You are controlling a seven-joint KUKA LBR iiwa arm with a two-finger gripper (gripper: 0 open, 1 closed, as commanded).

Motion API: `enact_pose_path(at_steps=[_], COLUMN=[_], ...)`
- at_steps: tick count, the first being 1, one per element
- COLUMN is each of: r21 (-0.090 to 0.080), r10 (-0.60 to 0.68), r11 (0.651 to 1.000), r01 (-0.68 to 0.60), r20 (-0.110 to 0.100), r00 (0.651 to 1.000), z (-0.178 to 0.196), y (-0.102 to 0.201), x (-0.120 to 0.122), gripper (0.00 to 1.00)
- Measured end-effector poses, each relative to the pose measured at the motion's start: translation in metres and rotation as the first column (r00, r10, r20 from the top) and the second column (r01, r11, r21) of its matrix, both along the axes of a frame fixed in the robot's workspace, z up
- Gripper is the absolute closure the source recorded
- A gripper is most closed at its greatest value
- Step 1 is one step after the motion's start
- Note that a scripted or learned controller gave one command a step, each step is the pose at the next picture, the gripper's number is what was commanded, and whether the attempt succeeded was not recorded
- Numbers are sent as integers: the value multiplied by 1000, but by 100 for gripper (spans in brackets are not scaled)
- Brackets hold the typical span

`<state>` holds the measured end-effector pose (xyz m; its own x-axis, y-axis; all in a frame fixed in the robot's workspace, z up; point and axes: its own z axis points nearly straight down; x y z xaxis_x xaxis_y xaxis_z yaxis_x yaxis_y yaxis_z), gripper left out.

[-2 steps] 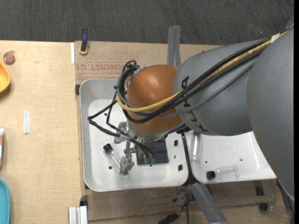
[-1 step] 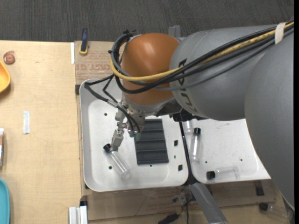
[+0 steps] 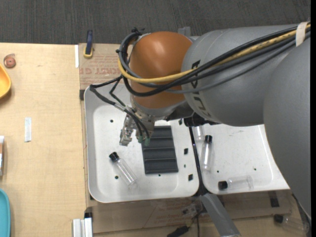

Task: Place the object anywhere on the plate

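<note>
The fingers (image 3: 127, 132) hang below the orange wrist over the view's left bin (image 3: 98, 181), pointing down toward its floor near the middle, but they are small and partly shadowed by the arm (image 3: 237, 78), so whether they are apart or together cannot be told; nothing can be seen between them. The plate (image 3: 160, 152), a dark ribbed rectangle, lies flat on the bin floor just to the right of them, its long side running toward the bin's near edge, so it offers a broad, level landing spot. The likeliest object for the task is the clear vial (image 3: 122, 168) with a black cap, lying on its side toward the bin's near left corner, just beside the plate's left edge but not on it, and apart from the fingers. Lying down, it could roll, and the plate's ribs may well be there to stop that once it is set across or between them. Two more vials (image 3: 205, 149) rest in the right bin (image 3: 256, 147), one along its left wall and one near its near edge, well away from the plate. The task looks not yet done: the wrist stands above the gap between vial and plate, a fair place from which to go down on the vial.
</note>
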<state>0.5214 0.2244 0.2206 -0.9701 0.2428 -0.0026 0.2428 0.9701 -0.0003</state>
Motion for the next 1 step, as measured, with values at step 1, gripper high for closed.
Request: enact_pose_path(at_steps=[1], r21=[0], r10=[192], r11=[981], r01=[-192], r20=[0], r00=[981], z=[-18], y=[3], x=[91], gripper=[100])
